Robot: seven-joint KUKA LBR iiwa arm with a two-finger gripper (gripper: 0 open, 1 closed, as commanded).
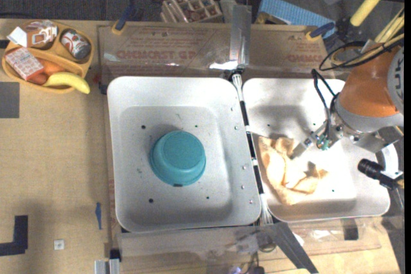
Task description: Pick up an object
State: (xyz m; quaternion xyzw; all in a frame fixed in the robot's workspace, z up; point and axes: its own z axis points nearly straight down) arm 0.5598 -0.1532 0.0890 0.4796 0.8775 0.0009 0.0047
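A crumpled pale yellow cloth lies in the right bin, against its left wall and toward the front. My gripper hangs low over the cloth's upper right edge, reaching in from the right under the orange band of the arm. Its tip looks to touch or nearly touch the cloth. An upturned teal bowl rests in the middle of the left bin, well apart from the gripper.
A black cable loops from the arm over the right bin's back right corner. A yellow tray with a banana and food packets sits at the bench's far left. Cardboard and clutter line the back edge.
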